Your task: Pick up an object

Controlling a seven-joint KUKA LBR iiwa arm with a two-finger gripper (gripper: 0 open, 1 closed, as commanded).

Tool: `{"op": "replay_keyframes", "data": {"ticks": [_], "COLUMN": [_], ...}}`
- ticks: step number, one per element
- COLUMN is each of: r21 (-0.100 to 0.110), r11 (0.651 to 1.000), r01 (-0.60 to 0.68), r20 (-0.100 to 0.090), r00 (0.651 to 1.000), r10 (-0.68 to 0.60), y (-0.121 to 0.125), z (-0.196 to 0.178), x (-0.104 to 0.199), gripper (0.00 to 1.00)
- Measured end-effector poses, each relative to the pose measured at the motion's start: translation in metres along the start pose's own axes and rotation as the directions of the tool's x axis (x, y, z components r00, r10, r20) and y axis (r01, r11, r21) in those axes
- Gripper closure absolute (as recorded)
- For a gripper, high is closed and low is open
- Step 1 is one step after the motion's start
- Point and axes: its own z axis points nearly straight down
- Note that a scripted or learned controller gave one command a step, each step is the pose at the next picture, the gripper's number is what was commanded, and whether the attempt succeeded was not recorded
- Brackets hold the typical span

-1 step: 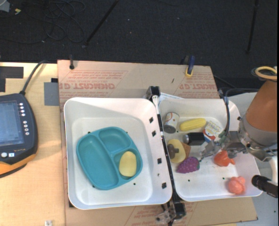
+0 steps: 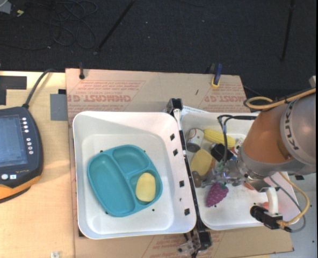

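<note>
Purple plastic grapes (image 2: 216, 193) lie in your right white bin (image 2: 239, 219), just below the hand (image 2: 224, 172), with a yellow block (image 2: 201, 162) and corn cob (image 2: 219, 137) near. Whether the hand grips anything, you cannot tell; the wrist hides it.

Left bin (image 2: 94, 128): a teal divided plate (image 2: 118, 179) sits left of centre, with a pale yellow rounded item (image 2: 145, 187) in its right compartment. The white floor along the bin's upper and right edges lies open. Right bin (image 2: 239, 222): crowded at its left and upper part by a purple grape bunch (image 2: 216, 194), a yellow block (image 2: 201, 162), a corn cob (image 2: 219, 137) and small mixed items. The arm (image 2: 277, 138) overhangs the bin's right half, with cables (image 2: 288, 211) trailing at its lower right. A black clamp rail (image 2: 185, 171) divides the bins. A strip of bare floor lies below the grapes.
</note>
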Motion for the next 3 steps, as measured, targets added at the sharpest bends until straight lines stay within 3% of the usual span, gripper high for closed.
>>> {"op": "replay_keyframes", "data": {"ticks": [1,2,3], "r21": [0.002,0.001,-0.01], "r11": [1.0,1.0,1.0], "r01": [-0.005,-0.01,0.007], "r20": [0.0,-0.001,-0.001], "r00": [1.0,1.0,1.0], "r10": [0.005,0.01,-0.007], "y": [-0.044,-0.042,-0.002], "z": [-0.006,-0.016,-0.111], "x": [0.032,0.03,0.125], "gripper": [0.0,1.0,1.0]}}
